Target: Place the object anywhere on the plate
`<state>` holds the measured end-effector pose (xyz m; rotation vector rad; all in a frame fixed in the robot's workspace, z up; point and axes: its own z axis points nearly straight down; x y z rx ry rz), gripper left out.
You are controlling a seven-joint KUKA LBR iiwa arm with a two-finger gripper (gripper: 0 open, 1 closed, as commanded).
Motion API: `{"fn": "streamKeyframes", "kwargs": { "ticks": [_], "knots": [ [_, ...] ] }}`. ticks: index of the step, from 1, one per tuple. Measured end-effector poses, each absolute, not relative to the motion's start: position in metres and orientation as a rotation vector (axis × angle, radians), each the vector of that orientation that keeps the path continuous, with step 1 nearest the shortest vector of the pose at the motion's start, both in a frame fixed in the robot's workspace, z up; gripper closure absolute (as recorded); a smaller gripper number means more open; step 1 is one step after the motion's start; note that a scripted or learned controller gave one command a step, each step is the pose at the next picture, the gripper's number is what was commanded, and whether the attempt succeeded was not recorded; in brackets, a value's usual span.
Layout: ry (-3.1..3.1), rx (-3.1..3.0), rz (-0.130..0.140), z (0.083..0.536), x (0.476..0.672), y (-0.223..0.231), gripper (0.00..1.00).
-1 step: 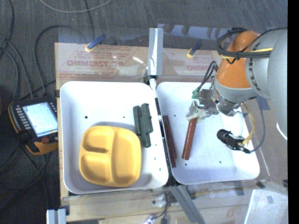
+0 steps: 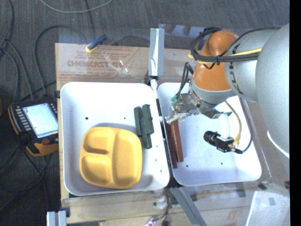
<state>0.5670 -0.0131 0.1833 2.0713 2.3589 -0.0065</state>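
We hover our gripper (image 2: 175,118) over the brown stick (image 2: 175,142) lying by the right bin's (image 2: 244,171) left wall; its grasp we cannot tell; we judge pickup is underway; next comes carrying to the yellow plate (image 2: 112,157).

bins (image 2: 70,98): 2 | yellow plate (image 2: 112,157): 1 | dark green blocks (image 2: 143,125): 2 | brown stick (image 2: 176,142): 1

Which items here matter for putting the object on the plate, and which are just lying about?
For the job:
yellow plate, left bin
brown stick, right bin, below the gripper

Lying about:
dark green bars beside the plate
handheld pendant left of the bench
blue-yellow tool on the board
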Motion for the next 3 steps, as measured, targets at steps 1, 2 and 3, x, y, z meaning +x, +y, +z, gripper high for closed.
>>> {"fn": "streamKeyframes", "kwargs": {
  "ticks": [1,2,3],
  "knots": [
    [2.347,2.091,-0.003,0.183,0.555,0.067,1.0],
    [2.479,1.934,-0.008,0.201,0.494,0.109,1.0],
    [2.479,1.935,-0.007,0.201,0.494,0.109,0.0]
  ]
}}
